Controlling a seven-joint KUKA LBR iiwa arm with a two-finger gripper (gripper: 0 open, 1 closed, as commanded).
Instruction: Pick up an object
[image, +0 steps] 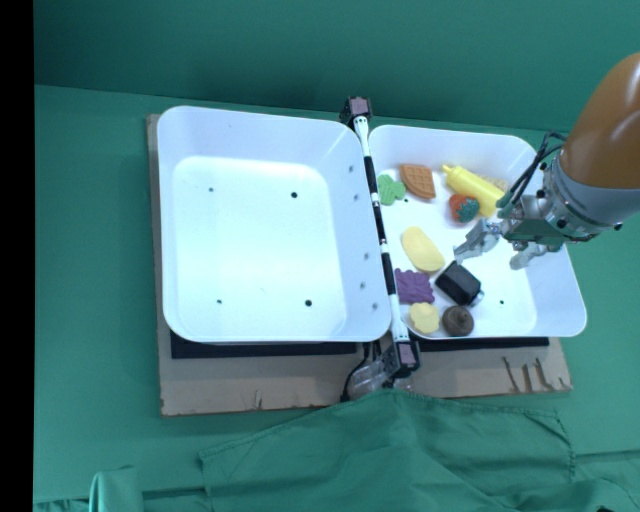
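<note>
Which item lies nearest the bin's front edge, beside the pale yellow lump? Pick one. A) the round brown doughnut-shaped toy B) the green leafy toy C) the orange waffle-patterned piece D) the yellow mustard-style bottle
A: the round brown doughnut-shaped toy sits right beside the pale yellow lump at the front of the right white bin, while the others lie toward its back.
</note>
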